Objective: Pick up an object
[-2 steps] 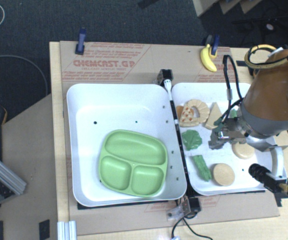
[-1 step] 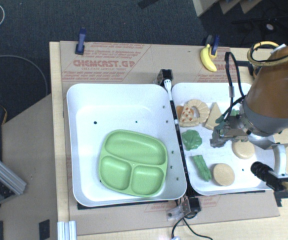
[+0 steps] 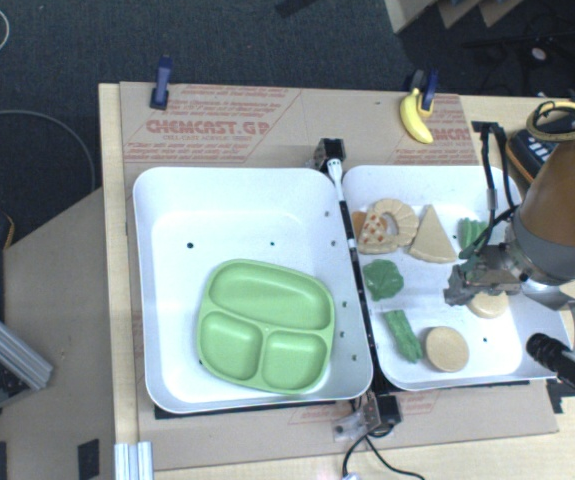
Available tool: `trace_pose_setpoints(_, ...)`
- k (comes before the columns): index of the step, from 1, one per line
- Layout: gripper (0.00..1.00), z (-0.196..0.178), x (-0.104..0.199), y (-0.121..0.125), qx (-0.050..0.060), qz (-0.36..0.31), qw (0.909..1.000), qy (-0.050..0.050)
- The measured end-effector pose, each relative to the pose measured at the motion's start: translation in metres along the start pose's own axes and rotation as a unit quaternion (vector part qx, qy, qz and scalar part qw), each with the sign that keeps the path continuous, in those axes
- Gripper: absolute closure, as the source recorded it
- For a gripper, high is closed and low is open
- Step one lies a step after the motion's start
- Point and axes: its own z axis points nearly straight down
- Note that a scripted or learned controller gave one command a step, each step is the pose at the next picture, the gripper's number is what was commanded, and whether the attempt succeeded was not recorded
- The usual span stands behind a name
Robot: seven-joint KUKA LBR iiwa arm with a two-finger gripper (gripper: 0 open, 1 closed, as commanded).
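Cardboard-covered bench (image 3: 217,118) carries two white bins. Left bin (image 3: 167,208): green divided tray (image 3: 265,325) near its front edge. Right bin (image 3: 417,368): pizza slice (image 3: 375,228), green leafy piece (image 3: 383,277), green pod (image 3: 402,333), tan wedge (image 3: 431,238), round cracker (image 3: 446,348). Gripper (image 3: 479,286) sits low at the right edge over a pale disc (image 3: 489,306); grip state cannot be determined.

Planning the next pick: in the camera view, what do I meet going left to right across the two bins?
Green divided tray in the left bin → pizza slice → green leafy piece → green stick → tan wedge → round tan disc → gripper in the right bin.
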Motion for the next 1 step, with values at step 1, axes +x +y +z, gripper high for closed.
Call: trace_pose_setpoints(1,1.00,-0.0118,0.0025,0.0009,-0.002,-0.002,1.0000,0.000)
